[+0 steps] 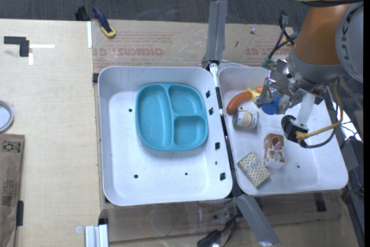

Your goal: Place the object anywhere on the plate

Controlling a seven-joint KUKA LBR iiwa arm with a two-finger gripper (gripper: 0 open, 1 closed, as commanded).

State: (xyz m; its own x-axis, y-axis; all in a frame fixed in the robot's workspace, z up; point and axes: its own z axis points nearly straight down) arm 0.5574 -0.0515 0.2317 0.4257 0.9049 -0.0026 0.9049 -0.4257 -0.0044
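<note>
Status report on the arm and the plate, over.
Gripper low in right bin, over orange and blue toys, fingers unclear. Blue plate in left bin. Divider between.

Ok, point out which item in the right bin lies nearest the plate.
The orange sausage, at the bin's left edge; the can sits just right of it.
</note>
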